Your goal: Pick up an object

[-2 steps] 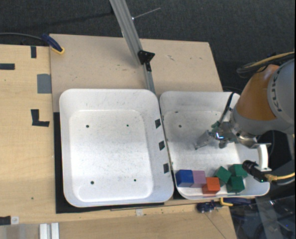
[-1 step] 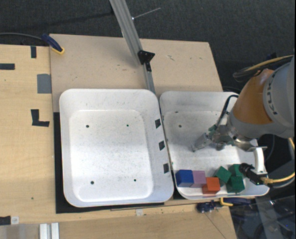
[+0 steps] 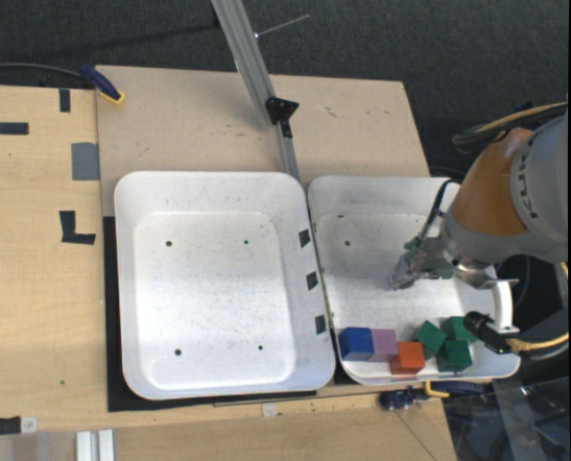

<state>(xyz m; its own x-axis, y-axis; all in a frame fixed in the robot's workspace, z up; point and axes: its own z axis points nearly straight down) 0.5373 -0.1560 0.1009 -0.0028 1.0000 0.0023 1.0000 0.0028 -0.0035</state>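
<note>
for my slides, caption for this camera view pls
Gripper low in the right bin, apart from the blocks clustered along its near edge.

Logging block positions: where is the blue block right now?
The blue block sits in the right bin, at its near-left corner, beside the purple block.

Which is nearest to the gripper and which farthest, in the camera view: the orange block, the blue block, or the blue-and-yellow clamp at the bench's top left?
Measured from the gripper over the right bin:
1. Small orange block, at that bin's near edge, almost directly below the gripper.
2. Small blue block, in the bin's lower left corner, slightly farther.
3. Blue-and-yellow clamp, on the wooden bench beyond the left bin, by far the farthest.
</note>
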